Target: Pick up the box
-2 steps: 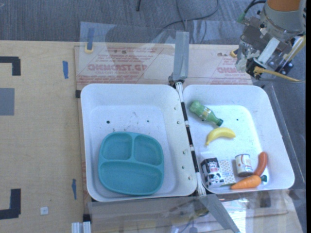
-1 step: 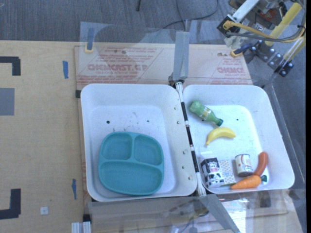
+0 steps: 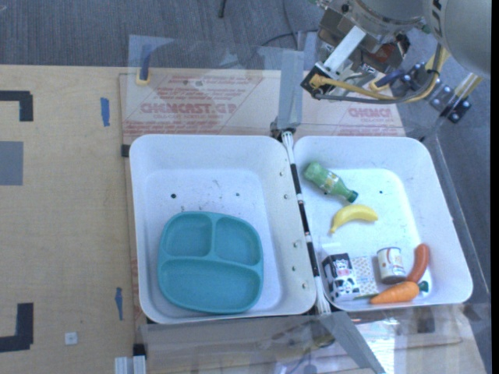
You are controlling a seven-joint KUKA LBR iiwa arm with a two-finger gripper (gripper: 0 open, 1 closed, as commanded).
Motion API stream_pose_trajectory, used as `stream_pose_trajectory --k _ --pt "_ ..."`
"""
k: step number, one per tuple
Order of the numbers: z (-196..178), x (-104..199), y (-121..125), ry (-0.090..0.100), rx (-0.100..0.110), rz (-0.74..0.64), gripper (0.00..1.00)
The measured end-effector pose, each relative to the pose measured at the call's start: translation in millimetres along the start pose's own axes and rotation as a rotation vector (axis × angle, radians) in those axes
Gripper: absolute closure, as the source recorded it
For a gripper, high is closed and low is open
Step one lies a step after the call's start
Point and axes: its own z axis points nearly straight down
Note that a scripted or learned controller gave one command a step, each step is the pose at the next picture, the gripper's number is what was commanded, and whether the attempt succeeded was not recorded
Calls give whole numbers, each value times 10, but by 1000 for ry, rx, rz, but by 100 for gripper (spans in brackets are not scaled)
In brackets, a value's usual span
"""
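Note:
The box [image 3: 341, 276] is a small black-and-white carton lying near the front left corner of the right bin [image 3: 440, 209]. My gripper [image 3: 382, 51] hangs high at the top of the camera view, beyond the right bin's far rim. It is well away from the box, and nothing can be seen in its hold.
The right bin also holds a green bottle [image 3: 329, 181], a banana [image 3: 352, 216], a small can [image 3: 390, 264], a carrot [image 3: 398, 292] and a red sausage-like item [image 3: 421, 261]. A teal divided plate [image 3: 210, 262] lies in the left bin [image 3: 148, 170].

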Motion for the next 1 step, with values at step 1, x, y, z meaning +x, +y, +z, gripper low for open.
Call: stream_pose_trajectory --k 1 --pt "-285 687 -261 2 -3 104 100"
